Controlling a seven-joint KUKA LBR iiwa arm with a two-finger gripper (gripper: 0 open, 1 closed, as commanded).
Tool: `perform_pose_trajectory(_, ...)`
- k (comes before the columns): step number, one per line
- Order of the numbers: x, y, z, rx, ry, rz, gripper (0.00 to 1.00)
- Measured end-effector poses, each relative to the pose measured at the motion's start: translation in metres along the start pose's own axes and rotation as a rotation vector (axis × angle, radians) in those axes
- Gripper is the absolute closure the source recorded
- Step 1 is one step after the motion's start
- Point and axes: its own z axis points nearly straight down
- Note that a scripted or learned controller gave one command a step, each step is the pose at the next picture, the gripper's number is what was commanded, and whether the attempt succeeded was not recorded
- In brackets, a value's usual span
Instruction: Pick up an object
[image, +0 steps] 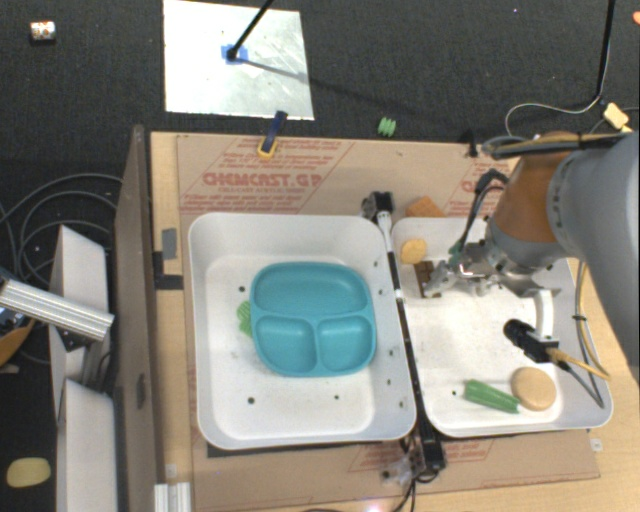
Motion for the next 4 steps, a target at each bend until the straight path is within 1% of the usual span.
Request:
perform_pose_trajectory(1,0.004,0.061,0.004,0.028,-0.004,-0.003,0.0)
perform_pose_trajectory(2,0.004,0.044,0.005,0.012,0.002,0.008,0.0)
perform_pose_trajectory(3,0.004,0.032,0.005,0.013,0.002,0.007,0.0)
perform_pose_trajectory(4,-0.014,0.063,0.004,0.007,0.002,0.004,0.0)
